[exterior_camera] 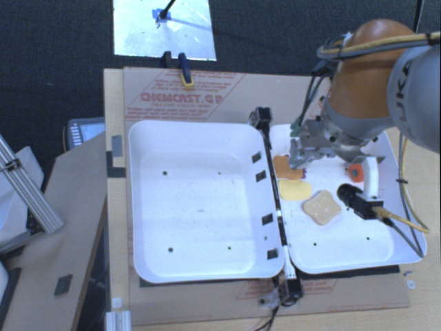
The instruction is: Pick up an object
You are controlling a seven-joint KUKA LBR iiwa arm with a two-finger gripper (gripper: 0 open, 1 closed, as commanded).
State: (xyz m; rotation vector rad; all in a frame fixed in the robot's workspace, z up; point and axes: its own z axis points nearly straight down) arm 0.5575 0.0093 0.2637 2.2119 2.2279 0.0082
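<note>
Desk (83, 205): is carrying a cardboard sheet (207, 92) with two white bins sitting on it side by side.
Left bin (148, 254): is lying next to the right bin, their inner rims meeting along the middle.
Right bin (344, 257): is holding three flat things in its half nearest the left bin.
Tan slice (322, 207): is lying flat, nearest the front of the three, like a piece of toast.
Yellow piece (295, 190): is lying just beyond the tan slice, close beside it.
Orange piece (284, 167): is lying just behind the yellow piece, near the inner rim.
Gripper (298, 158): is hanging low at the far right edge of the orange piece; whether it is spread or pressed together cannot be told, nor whether it is touching the piece.
Arm (365, 67): is reaching in from the right above the right bin.
Clamp (185, 71): is gripping the far edge of the cardboard sheet.
Shiny sheet (164, 19): is lying beyond the desk.
</note>
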